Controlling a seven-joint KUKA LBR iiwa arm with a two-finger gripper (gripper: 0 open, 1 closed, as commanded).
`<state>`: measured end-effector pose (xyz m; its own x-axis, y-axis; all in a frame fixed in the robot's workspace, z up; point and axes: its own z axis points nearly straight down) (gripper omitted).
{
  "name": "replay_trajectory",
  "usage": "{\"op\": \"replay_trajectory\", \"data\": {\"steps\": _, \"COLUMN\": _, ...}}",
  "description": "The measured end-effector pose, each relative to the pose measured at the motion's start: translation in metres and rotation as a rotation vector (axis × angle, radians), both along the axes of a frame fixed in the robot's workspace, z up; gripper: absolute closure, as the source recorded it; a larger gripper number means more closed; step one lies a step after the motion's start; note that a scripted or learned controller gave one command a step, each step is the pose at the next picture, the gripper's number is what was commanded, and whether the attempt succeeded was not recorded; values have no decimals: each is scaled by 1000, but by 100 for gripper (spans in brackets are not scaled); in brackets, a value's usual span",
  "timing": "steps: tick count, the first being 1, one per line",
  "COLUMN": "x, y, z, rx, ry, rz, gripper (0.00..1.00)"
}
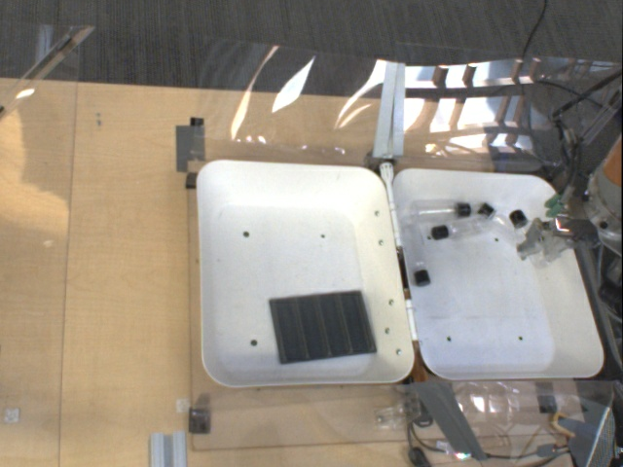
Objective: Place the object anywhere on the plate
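We see the dark ribbed plate (322, 326) in the left bin (224, 193), at eight o'clock from the gripper (543, 236); its grip we cannot tell.

The end effector (541, 236) is pale grey and metallic, with slim finger parts that look partly translucent against the white behind them. Just beside it, on the arm's side, sits a small green marking (552, 204). Farther back from the end effector, thin black cables (584, 115) loop across dark grey arm parts, and 1 orange patch (613, 166) shows there.
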<state>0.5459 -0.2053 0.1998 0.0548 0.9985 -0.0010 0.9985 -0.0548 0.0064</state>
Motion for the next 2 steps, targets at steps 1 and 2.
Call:
{"op": "replay_trajectory", "data": {"steps": 1, "x": 53, "y": 108, "z": 30, "rx": 0, "ry": -1, "rz": 211, "gripper": 100}}
{"op": "replay_trajectory", "data": {"steps": 2, "x": 84, "y": 172, "z": 7, "rx": -1, "ry": 0, "rz": 380, "gripper": 100}}
